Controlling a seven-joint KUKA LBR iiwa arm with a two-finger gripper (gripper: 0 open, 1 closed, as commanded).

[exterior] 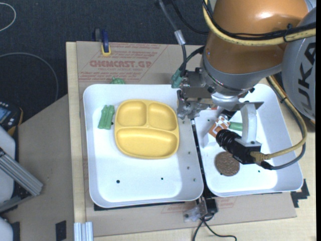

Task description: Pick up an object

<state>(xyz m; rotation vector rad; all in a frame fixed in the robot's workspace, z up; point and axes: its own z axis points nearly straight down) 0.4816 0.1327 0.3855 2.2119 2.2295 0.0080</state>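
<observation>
While the grey arm [301, 79] with its orange band [256, 21] is reaching in from the right, its end effector [193, 102] is hanging over the seam between the two white bins, and I cannot tell how far it is open or whether it has hold of anything. One yellow divided plate [146, 128], with three compartments, is lying in the left bin [138, 182], and one green toy piece [106, 117] is resting just beside the plate's left edge. One brown round disc [227, 164] is lying in the right bin [286, 177], near its front, and one small orange-and-white object [219, 127] is sitting behind it, partly hidden by the arm's black fittings. Both bins are sitting side by side on a brown cardboard sheet [125, 59] printed with red lettering, covering the tabletop, with dark carpet [45, 19] and loose cables lying behind it.
</observation>
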